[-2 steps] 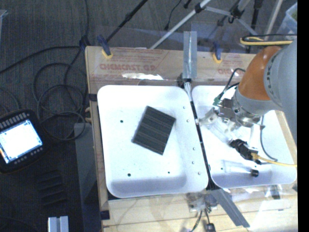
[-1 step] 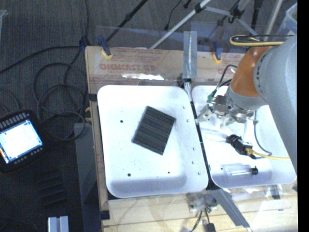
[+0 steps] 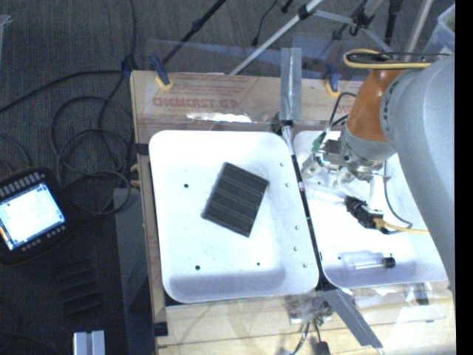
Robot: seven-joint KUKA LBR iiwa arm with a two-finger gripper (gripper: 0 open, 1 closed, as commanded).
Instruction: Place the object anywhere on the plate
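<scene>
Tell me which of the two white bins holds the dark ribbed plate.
The left bin: the dark ribbed plate lies tilted in its middle. The right bin holds a clear tube and the gripper.

a dark grey carpet floor [image 3: 66, 43] with black cables [image 3: 81, 135] lying in loops. a lit screen device [image 3: 28, 214] lies at the left. thin metal stand legs [image 3: 318, 2] cross behind the wooden bench [image 3: 214, 98].
</scene>
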